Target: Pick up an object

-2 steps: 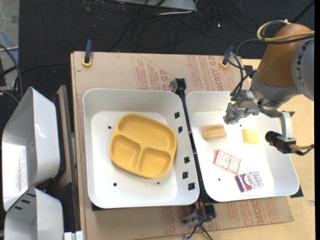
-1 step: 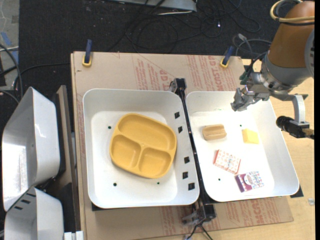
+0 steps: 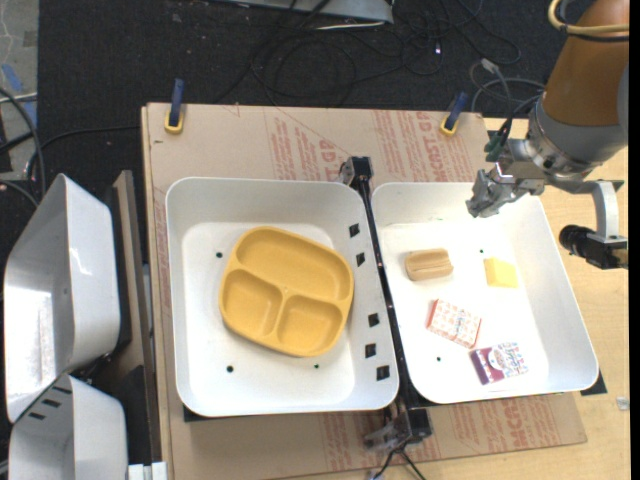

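Bench (image 3: 260, 138): brown board carrying two shallow white bins side by side.

Left bin (image 3: 190, 268): one yellow divided plate (image 3: 285, 290) with three compartments, lying flat near the middle.

Right bin (image 3: 560, 298): four items, all apart from each other. Tan block (image 3: 428, 265) near the bin's middle; yellow cube (image 3: 501, 272) to its right; pink patterned packet (image 3: 454, 322) nearer the camera; purple-and-white packet (image 3: 499, 361) near the front rim.

End effector (image 3: 487, 198): over the right bin's far edge, above and clear of all four items; open or closed state cannot be told.
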{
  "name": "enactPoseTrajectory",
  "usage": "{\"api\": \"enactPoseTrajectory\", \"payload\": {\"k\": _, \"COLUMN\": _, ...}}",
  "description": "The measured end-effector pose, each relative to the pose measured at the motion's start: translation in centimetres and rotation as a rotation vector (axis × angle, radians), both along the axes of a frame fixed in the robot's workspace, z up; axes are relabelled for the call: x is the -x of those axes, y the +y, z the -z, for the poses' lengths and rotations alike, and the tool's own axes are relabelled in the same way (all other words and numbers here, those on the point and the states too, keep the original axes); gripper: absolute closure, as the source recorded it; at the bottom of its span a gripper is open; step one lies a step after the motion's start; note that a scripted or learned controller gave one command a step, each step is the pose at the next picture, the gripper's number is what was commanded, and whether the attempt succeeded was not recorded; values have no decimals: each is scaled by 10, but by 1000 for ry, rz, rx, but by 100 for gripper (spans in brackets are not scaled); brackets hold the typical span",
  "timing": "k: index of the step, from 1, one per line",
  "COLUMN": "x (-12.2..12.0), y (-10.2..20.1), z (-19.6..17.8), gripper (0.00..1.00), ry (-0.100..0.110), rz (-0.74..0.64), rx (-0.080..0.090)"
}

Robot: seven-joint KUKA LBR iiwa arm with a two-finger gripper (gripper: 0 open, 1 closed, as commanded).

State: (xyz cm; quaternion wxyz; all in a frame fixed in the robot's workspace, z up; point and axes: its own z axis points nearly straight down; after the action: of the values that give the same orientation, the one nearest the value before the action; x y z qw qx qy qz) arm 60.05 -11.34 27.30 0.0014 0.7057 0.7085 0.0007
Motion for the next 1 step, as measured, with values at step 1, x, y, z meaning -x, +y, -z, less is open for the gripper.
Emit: {"api": "enactPoseTrajectory", "payload": {"k": 1, "x": 9, "y": 58, "z": -1, "gripper": 100, "ry": 4, "rz": -3, "rx": -2}}
